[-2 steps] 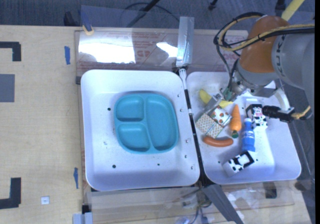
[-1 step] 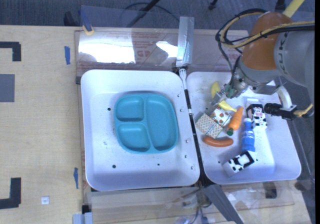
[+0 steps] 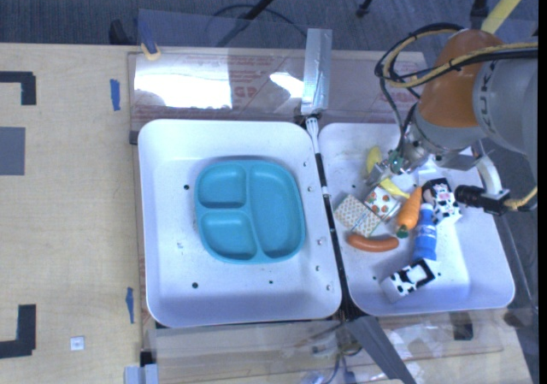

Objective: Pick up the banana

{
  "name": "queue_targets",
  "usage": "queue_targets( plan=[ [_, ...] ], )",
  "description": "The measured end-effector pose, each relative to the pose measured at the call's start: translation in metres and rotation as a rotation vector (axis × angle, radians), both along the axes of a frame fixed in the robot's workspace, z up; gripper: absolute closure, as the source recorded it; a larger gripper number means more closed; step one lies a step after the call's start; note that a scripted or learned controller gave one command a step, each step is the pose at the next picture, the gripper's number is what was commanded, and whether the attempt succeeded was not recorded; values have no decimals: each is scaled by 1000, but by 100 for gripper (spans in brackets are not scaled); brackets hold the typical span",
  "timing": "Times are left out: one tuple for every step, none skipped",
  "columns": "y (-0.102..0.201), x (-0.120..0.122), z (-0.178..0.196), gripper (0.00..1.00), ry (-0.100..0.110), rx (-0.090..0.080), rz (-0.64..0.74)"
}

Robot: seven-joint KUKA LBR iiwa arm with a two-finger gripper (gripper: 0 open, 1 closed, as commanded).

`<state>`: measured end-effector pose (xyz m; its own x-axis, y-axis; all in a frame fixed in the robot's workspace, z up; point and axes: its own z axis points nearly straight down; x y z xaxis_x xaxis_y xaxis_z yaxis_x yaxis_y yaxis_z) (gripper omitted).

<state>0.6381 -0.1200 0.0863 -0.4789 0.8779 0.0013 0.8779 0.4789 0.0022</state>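
- Camera view: you see two shallow white bins side by side, the left bin [image 3: 162,203] at frame centre and the right bin [image 3: 487,280] at lower right.
- The arm [image 3: 479,91] enters from the upper right; its gripper [image 3: 402,158] hangs over the upper part of the right bin.
- You cannot tell from this slant whether the gripper is spread or pressed together; nothing is visibly caught in it.
- The banana [image 3: 382,175] lies in the upper left part of the right bin, just below and to the left of the gripper, very near or touching it.
- Its long axis appears to run from upper left to lower right; part of it is hidden, so take this as a judgement.
- Coming move, as judged: a short descent toward lower left, with the jaws set across that axis.
- Left bin contents: a blue divided tray [image 3: 250,209] with three compartments, nothing seen in them.
- Right bin contents: a patterned box [image 3: 382,200] touching the banana's lower end, a checked block [image 3: 357,215], a sausage [image 3: 373,243], a carrot [image 3: 410,209], a blue bottle [image 3: 426,237], and a black-and-white toy [image 3: 409,279].
- Risk, as judged: the crowded neighbours may be nudged or pinched instead.
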Motion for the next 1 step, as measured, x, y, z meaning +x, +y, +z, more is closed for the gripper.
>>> queue_targets(
  plan=[
    [73,-33,97,100,3,-2,-72]
  ],
)
